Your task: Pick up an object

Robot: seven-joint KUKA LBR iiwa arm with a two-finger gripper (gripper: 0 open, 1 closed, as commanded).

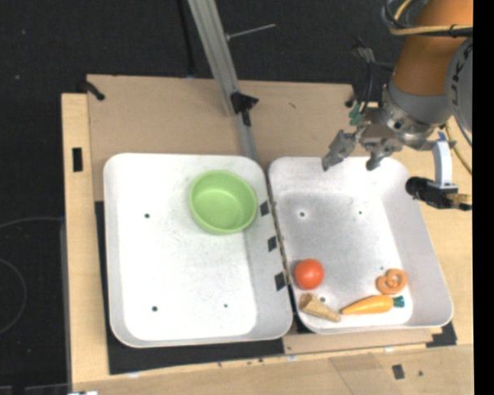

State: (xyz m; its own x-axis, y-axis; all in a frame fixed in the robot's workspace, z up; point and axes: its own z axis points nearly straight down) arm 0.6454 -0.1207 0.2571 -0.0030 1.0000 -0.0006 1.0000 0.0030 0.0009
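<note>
Hovering over the far edge of the right bin (412, 220), the gripper (351, 160) hangs with its two fingers spread apart, pinching nothing. Along that bin's near edge lie a tomato (309, 273), a carrot (368, 305) pointing left-right, and a small orange piece (391, 281), well apart from the gripper.

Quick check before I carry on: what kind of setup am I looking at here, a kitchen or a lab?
Most likely a robot lab test bench, not a kitchen. Two white bins sit on a plywood board, toy food like a tomato and carrot lies in the right one, and the gripper hangs open above it.
</note>
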